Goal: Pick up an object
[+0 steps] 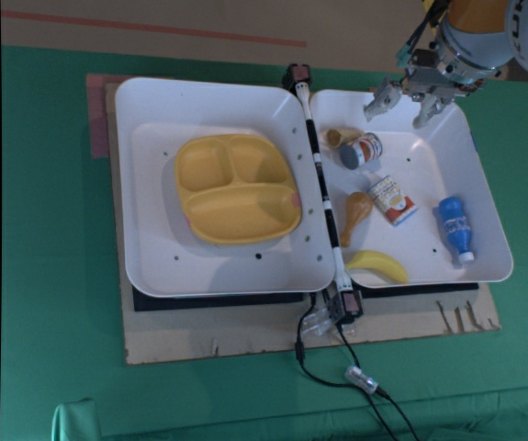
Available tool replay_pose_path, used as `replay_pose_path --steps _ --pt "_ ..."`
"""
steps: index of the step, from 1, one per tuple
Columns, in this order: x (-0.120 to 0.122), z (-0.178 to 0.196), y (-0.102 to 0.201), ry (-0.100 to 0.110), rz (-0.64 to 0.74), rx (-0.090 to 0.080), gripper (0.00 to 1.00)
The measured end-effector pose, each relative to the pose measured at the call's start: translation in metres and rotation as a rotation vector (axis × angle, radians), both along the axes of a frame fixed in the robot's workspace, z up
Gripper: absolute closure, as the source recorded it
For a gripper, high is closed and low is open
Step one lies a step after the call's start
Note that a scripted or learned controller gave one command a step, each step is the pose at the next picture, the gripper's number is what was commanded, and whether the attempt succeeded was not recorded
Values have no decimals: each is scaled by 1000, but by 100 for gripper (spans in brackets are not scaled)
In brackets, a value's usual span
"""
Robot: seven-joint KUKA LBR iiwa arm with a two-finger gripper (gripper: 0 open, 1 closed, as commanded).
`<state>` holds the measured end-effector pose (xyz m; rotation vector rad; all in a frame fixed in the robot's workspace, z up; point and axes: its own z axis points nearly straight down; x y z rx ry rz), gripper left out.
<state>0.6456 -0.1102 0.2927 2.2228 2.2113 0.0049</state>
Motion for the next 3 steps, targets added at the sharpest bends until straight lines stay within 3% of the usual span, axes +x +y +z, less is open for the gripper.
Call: replay_pose_path --steps 1,3 --pt "-28 -67 1 -30 -2 -6 0" --pt "-38 -75 1 -38 -3 -5 0"
